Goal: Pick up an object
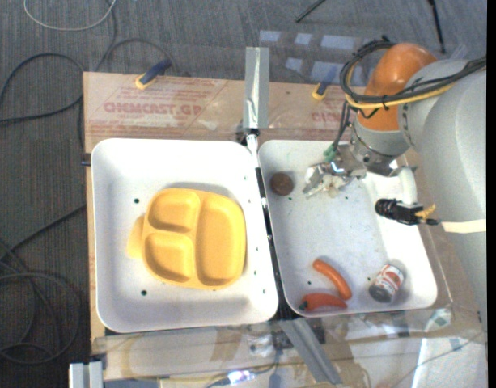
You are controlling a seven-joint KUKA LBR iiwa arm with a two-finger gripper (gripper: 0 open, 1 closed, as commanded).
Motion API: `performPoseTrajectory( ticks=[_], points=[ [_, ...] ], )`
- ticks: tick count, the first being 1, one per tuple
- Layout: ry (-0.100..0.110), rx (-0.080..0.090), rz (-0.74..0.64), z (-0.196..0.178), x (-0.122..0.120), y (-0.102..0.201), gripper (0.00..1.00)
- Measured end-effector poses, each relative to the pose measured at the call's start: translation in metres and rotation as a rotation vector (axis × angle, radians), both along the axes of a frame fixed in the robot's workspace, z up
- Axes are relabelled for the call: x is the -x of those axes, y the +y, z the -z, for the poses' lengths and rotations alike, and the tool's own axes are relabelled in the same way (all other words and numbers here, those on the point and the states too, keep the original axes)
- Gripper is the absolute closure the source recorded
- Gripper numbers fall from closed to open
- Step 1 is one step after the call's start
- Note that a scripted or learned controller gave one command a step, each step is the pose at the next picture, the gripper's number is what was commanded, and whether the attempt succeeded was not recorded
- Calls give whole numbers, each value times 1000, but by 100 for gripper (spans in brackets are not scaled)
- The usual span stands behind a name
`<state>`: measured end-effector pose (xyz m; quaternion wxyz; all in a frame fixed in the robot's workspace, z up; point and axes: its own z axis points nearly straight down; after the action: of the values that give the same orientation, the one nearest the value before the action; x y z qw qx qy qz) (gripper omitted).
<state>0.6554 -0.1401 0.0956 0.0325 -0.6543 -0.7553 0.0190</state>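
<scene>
- Nearest my camera, the arm [454,136] carries the gripper [328,180] over the right bin [353,297], beside the brown disc [281,183]; I cannot tell its opening.
- Two red sausages [328,285] and a can [386,282] lie well below that disc.
- Left bin [110,241] holds a yellow tray [195,237].

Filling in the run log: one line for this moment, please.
arm: over right bin | gripper: at back of bin, near brown disc | sausages, can: front | yellow tray: left bin
</scene>
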Motion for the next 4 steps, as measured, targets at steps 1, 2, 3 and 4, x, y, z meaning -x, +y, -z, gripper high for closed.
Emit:
performPoseTrajectory(
  ticks=[1,2,3,4],
  points=[
    [-72,18,102,-87,6,62,100],
    [-71,18,102,-87,7,61,0],
    [-103,23,187,-25,11,29,0],
    [-115,19,211,-15,-20,-25,0]
  ],
)
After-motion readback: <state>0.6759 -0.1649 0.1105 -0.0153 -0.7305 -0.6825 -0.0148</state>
